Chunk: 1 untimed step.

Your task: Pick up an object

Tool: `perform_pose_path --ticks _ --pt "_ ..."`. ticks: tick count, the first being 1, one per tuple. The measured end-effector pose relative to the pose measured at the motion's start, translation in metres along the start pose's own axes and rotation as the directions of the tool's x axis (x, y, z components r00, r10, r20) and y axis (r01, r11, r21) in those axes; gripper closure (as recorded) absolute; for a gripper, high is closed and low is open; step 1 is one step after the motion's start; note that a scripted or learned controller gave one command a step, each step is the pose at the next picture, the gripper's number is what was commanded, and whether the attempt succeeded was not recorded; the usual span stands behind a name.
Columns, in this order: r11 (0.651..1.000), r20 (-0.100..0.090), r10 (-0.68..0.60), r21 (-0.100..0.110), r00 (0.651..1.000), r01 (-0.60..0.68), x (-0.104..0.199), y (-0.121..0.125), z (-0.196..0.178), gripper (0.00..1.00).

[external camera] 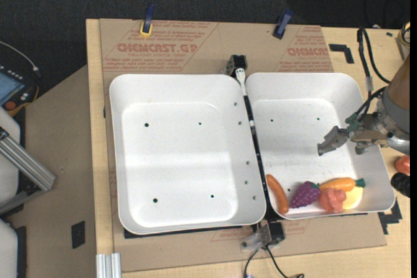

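Arm: the grey KUKA arm comes in from the right edge and hangs over the right bin, above its right-hand half.
Gripper: the gripper points left and a little downward; two dark fingers seem to stand apart with nothing between them, though the view is too small and slanted to be sure how wide the gap is.
Hold: nothing is gripped, as far as I can see.
Objects: four toy foods lie in a row along the near wall of the right bin — a sausage at the left, purple grapes next, a red-pink piece, and a carrot with a green tip lying over a yellowish item.
Key relation: the carrot and the red-pink piece lie just nearer the camera than the gripper, almost below it; the sausage is farthest to its left.
Long axes: the carrot lies left to right along the wall; the sausage runs diagonally.
Left bin: the left bin is well apart from the gripper.
Next move, as judged: a short descent toward the near wall, fingers set across the carrot's length.
Risk: crowding against the wall may block one finger.
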State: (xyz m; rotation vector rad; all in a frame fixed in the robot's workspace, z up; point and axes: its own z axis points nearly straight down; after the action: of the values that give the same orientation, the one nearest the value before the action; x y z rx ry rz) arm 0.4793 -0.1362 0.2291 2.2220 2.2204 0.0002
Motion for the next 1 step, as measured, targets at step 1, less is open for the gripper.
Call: perform_pose_path --ticks 1 --pt "1.000 0.000 0.000 0.000 1.000 0.000 0.0000 0.0000 0.0001 0.00"
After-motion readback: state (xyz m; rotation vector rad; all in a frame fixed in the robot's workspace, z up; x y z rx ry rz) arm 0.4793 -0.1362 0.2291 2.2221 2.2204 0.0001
